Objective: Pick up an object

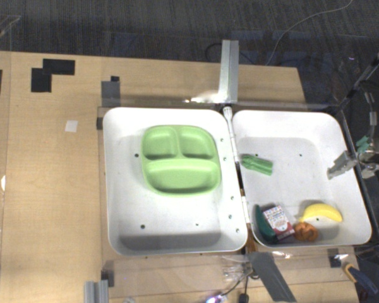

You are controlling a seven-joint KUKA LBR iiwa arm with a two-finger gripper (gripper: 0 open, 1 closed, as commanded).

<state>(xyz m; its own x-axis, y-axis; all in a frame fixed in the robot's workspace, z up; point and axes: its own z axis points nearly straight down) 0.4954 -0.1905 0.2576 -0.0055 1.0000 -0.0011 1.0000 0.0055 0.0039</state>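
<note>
The right bin (284,131) holds a green block (257,164) near its left wall. A yellow banana (322,214) lies near the bin's front right corner. Beside it are a small red-and-white carton (278,218) resting on a dark green item (263,221), and a brown-orange lump (307,231). My gripper (357,160) hangs at the right rim of this bin, well right of the green block and above the banana, with nothing seen in it.
The left bin (123,219) bears a light green divided plate (179,159). A metal post (230,71) stands behind the seam between the bins. Cables and dark hardware (372,93) crowd the right edge.
</note>
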